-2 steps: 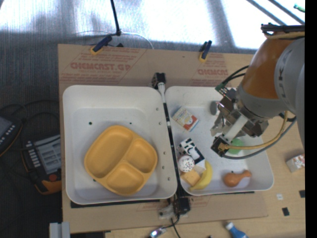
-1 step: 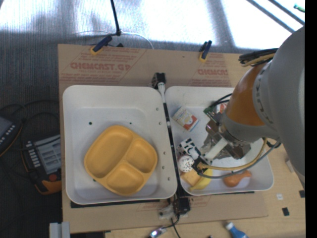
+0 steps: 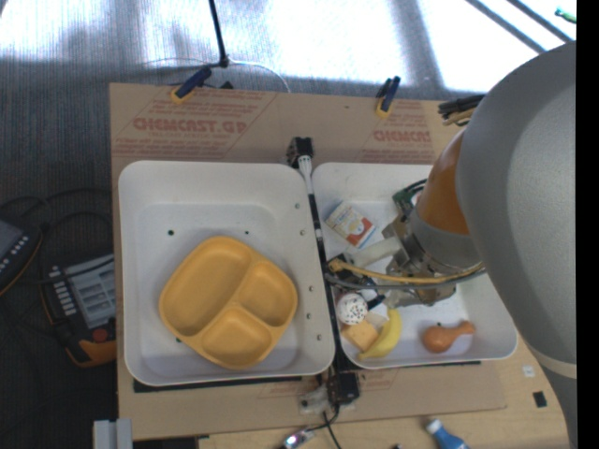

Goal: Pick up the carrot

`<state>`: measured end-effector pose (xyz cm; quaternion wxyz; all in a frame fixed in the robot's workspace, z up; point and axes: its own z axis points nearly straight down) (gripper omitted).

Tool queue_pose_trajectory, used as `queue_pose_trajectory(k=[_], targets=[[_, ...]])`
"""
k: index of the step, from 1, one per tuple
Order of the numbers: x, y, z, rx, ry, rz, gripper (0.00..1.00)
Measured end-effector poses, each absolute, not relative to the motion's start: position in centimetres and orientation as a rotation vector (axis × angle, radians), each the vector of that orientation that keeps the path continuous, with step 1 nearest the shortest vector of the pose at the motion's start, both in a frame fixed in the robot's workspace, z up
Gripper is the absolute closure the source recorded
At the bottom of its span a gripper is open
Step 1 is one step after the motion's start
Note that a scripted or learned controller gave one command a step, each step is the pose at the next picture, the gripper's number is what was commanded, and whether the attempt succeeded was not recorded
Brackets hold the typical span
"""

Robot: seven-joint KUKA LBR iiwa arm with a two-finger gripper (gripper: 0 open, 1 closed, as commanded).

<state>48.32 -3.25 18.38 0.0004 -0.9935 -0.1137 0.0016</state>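
The carrot (image 3: 444, 336) is a short orange piece with a thin end pointing right. It lies on the floor of the right bin (image 3: 496, 342), near the front right corner. The grey arm with its orange band (image 3: 445, 195) reaches down over the middle of this bin. My gripper (image 3: 404, 286) hangs below the wrist among yellow cables, just behind and to the left of the carrot and apart from it. The wrist hides most of the gripper.
In the right bin a banana (image 3: 385, 337), a yellow block (image 3: 361, 336) and a white round toy (image 3: 352, 309) crowd the front left corner. A small carton (image 3: 348, 223) lies further back. The left bin (image 3: 150, 204) holds a yellow divided plate (image 3: 229, 299).
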Motion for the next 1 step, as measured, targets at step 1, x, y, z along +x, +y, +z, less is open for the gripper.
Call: queue_pose_trajectory(k=[1], targets=[[50.50,-11.96,10.90,-3.125,-0.311,0.009,1.00]])
